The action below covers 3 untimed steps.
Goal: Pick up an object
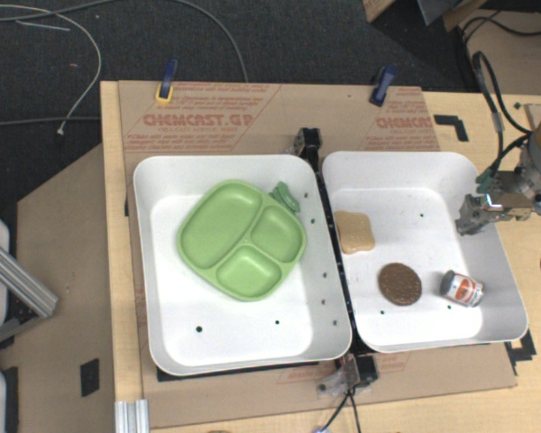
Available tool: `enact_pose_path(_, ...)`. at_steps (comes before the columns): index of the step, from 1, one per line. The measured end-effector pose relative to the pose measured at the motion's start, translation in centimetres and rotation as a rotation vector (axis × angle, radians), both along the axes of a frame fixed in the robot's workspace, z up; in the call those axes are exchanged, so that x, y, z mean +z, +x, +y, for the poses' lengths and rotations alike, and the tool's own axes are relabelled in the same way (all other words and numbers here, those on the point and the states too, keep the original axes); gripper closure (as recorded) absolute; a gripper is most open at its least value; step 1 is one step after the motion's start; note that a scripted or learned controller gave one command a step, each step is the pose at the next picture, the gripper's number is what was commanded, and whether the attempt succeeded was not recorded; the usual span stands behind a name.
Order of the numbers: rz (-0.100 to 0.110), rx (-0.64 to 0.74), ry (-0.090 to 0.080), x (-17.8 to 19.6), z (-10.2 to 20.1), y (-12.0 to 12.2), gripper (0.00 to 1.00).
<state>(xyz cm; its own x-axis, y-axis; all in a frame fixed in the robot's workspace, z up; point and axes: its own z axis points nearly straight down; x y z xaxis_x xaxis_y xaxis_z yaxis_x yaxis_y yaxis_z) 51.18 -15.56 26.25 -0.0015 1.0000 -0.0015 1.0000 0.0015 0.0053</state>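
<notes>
The likeliest targets lie in the right bin (491,269): a small red-and-white can (463,289) on its side near the bin's right wall, a round brown disc (400,284) just to its left and a little apart from it, and a tan, bread-like piece (354,232) up against the bin's left wall. None of the three is lifted; all rest flat on the white floor of the bin. The gripper (476,213) hangs at the right bin's right rim, above and to the right of the can and well apart from the bread-like piece, with nothing seen between its fingers; whether they stand apart or together cannot be told at this size and angle. This reads as the approach step, before any grasp has been made. The next move calls for carrying the gripper inward and down over one object, the can being nearest, and lining up across its narrow body; lying on its side, it may roll away if nudged. In the left bin (153,269) lie a green divided plate (242,239) and a small dark green item (286,197) touching its upper right edge. Both bins sit on a cardboard-covered bench (126,188).
</notes>
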Motion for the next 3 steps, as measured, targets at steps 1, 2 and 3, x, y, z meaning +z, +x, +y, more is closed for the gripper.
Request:
enact_pose_path(1, 0.008, 0.004, 0.005, -1.2, 5.3, 0.3, 1.00)
enact_pose_path(2, 0.005, 0.004, 0.003, -1.6, 9.5, 1.6, 1.00)
enact_pose_path(3, 0.005, 0.005, 0.003, -2.6, 14.6, 3.5, 1.00)
